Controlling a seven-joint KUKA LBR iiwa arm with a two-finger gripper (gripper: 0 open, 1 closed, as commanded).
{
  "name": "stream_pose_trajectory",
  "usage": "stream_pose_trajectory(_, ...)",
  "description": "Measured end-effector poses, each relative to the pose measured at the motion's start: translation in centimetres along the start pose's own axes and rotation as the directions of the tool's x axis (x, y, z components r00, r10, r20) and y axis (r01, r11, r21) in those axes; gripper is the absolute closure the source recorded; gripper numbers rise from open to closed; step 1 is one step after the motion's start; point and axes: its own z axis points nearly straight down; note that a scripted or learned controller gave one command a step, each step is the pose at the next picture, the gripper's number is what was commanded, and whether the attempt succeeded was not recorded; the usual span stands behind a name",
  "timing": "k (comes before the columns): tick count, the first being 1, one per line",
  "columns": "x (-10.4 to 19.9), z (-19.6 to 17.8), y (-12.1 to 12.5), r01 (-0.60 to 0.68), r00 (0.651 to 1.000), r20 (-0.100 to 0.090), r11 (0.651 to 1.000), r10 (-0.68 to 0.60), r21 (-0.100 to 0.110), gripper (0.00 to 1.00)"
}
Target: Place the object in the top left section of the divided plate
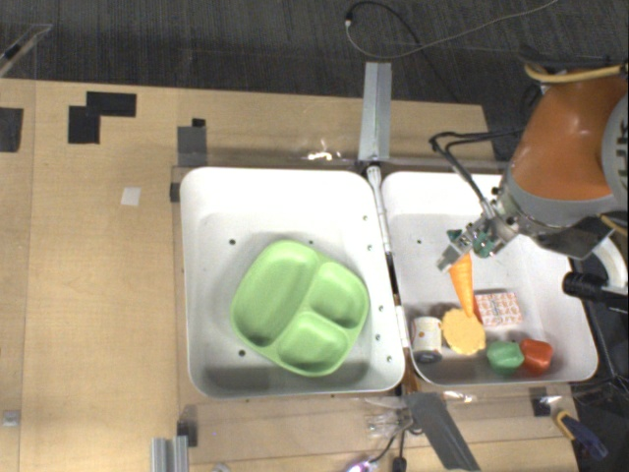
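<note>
The claw (464,251) hangs low over the right bin (423,200), close to its left wall, with the top end of a carrot (462,278) right at its tips. Whether the tips are spread or pinching the carrot cannot be told from this view. The arm (565,150) comes in from the right, its orange band bulking over the bin's far right corner, the wrist angled down and to the left toward the claw.

The carrot lies pointing nearward from the claw, its lower end touching a yellow round piece (463,331). Just right of the carrot sits a small patterned box (496,309). Along the near wall of the same bin are a small white can (426,333) at the left, then a green item (505,356) and a red item (537,353) side by side to the right.

The left bin (211,214) holds a green plate (300,306), turned at a slant, with one long section on its left and two smaller ones on its right and near side.
</note>
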Motion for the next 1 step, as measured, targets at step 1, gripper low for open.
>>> stream_pose_trajectory(1, 2.56, 3.66, -4.32, -0.14, 0.99, -0.002, 0.99, 0.14, 0.003, 1.0)
